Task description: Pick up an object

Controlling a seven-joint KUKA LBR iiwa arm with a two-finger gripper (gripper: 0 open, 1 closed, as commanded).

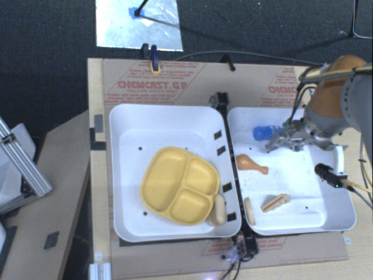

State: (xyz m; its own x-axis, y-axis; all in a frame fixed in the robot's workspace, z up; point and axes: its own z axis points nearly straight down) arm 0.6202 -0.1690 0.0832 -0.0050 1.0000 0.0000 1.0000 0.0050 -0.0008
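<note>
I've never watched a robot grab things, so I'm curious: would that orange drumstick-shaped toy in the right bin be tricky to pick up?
Probably a bit. The drumstick toy looks smooth and glossy, so it may slip between fingers. Its rounded, tapering shape suggests it could roll or swivel when nudged. It looks like light plastic, so lifting it should take little effort. It lies apart from the gripper.

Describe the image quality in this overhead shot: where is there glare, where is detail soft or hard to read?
In the camera view, glare washes the silver sheet at the top; the white bins look bright and nearly shadowless; the gripper is soft and grainy, as is the blue object beside it; the yellow tray reads clearly.
</note>
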